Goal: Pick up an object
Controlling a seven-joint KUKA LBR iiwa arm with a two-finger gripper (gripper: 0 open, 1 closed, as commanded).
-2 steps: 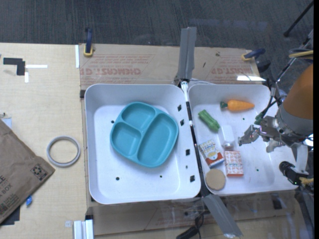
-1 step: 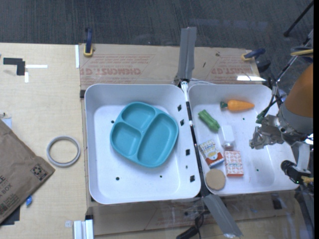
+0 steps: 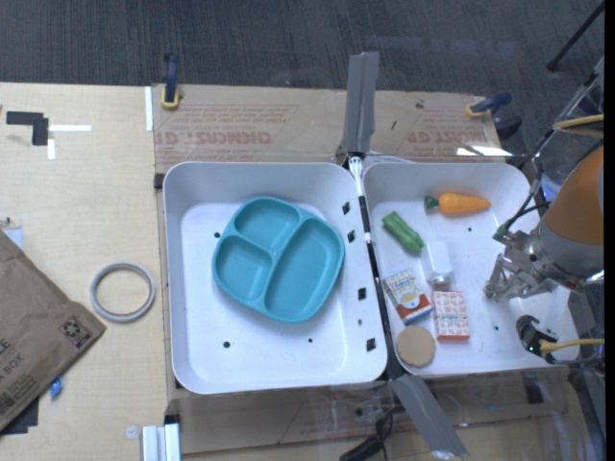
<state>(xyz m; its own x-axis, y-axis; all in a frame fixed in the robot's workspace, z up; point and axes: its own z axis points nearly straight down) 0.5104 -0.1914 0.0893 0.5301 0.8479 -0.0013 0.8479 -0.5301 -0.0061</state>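
My claw hangs over the right edge of the right bin, low near the floor, with nothing between it and the bin that I can make out — whether it is apart or together I cannot tell from this slant. No object is in my hold, so the pick is not yet made.

The candidates lie to my left in this same bin: an orange carrot at the far side, a green pepper just left of it, a small white block in the middle, then two printed cartons side by side, and a round tan disc nearest the camera. The left bin holds a blue divided plate, which looks too flat and wide for me.

My judgement: the right-hand carton is closest, well apart from the wall. I should move left until centred over it, turn to span its short side, and come straight down — its neighbour sits close, so a skewed descent could catch both.
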